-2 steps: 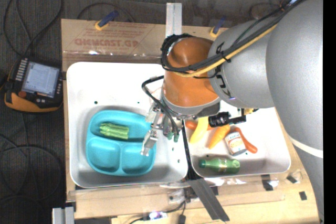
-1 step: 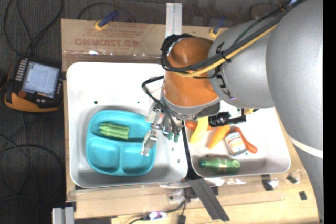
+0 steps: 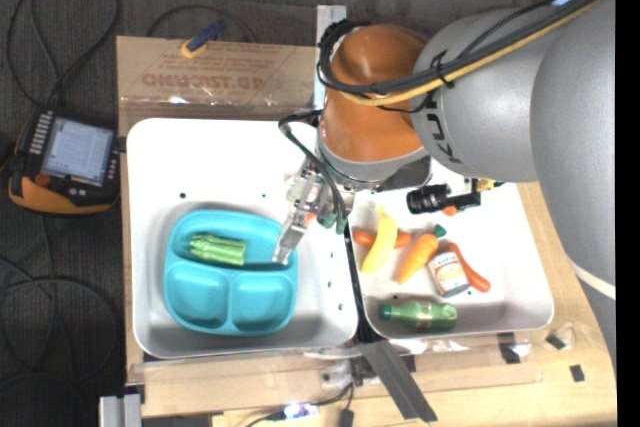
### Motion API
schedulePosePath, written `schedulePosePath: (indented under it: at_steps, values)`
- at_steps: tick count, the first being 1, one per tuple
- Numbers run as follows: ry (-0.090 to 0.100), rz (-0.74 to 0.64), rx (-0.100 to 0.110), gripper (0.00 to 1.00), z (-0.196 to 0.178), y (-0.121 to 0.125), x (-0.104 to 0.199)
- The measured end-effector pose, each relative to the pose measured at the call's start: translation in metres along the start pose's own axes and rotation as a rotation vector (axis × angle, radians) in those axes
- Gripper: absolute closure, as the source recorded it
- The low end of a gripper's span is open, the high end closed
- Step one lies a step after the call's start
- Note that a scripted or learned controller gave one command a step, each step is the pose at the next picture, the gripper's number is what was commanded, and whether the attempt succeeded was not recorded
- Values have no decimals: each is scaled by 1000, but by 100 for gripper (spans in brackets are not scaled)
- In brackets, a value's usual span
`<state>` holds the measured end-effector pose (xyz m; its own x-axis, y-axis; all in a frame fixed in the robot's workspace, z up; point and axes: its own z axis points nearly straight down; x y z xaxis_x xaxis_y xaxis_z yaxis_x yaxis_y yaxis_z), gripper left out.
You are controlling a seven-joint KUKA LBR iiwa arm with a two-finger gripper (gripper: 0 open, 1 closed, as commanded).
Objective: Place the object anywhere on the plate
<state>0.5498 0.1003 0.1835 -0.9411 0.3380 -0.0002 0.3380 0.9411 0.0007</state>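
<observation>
A turquoise plate (image 3: 232,300) with three compartments lies in the left bin (image 3: 150,165). A green ridged vegetable (image 3: 217,249), like a small cucumber, lies in the plate's upper left compartment. My gripper (image 3: 289,243) hangs over the plate's upper right rim, slanting down to the left. It is a short way right of the green vegetable and apart from it. Nothing shows in the gripper.
The right bin (image 3: 525,305) holds a yellow banana (image 3: 377,242), two orange carrots (image 3: 416,255), a small sauce bottle (image 3: 450,273) and a green bottle (image 3: 420,314). The big grey arm covers the bins' upper right. A handheld controller (image 3: 70,160) lies on the floor to the left.
</observation>
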Motion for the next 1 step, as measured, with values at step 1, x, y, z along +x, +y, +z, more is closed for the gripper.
schedulePosePath:
  at_steps: [1]
  values:
    - [1,103,0,0,9,38,2]
